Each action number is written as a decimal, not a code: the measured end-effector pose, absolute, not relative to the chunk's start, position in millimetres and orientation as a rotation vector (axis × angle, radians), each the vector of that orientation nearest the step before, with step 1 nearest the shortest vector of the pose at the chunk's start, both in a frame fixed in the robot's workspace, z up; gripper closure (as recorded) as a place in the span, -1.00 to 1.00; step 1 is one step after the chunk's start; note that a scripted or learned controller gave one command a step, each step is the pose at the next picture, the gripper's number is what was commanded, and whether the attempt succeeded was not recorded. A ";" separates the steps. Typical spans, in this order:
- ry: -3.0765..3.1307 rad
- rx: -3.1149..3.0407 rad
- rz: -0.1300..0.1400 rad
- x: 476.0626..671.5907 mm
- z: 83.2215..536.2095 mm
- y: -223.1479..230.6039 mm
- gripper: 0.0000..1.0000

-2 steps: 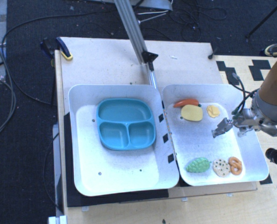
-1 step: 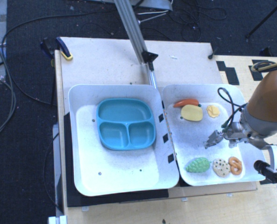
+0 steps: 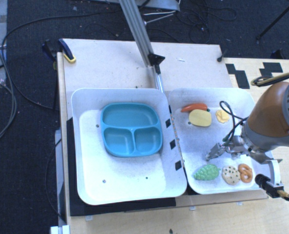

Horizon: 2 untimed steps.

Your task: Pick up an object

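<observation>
Several toy foods lie in the right bin [image 3: 241, 97]. A red sausage [image 3: 194, 107] and a yellow lump [image 3: 200, 118] rest at the back, with a small yellow piece [image 3: 222, 115] to their right. Along the front edge are a green leafy piece [image 3: 206, 172], a speckled cookie [image 3: 229, 175] and a pretzel [image 3: 245, 172]. My gripper [image 3: 213, 153] hangs low over the middle of this bin, pointing left, just above and behind the green piece. Nothing shows in its grasp.
The left bin [image 3: 86, 145] bears a blue three-compartment tray [image 3: 132, 129]. A slanted metal pole [image 3: 137, 26] comes down to the bins' back edge. The arm's orange band [image 3: 273, 112] and a black cable [image 3: 232, 116] hang over the right bin's right side.
</observation>
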<state>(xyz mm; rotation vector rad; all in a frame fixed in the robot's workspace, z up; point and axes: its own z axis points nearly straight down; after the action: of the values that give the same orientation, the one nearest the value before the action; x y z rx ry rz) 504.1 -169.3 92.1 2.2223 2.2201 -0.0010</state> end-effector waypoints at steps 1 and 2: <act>2.214 2.219 0.003 505.8 105.9 -170.2 1.00; 2.222 2.217 0.003 506.4 150.5 -163.3 1.00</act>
<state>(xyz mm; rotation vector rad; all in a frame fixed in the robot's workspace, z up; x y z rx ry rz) 506.4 -163.3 150.5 2.2165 2.2221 0.0027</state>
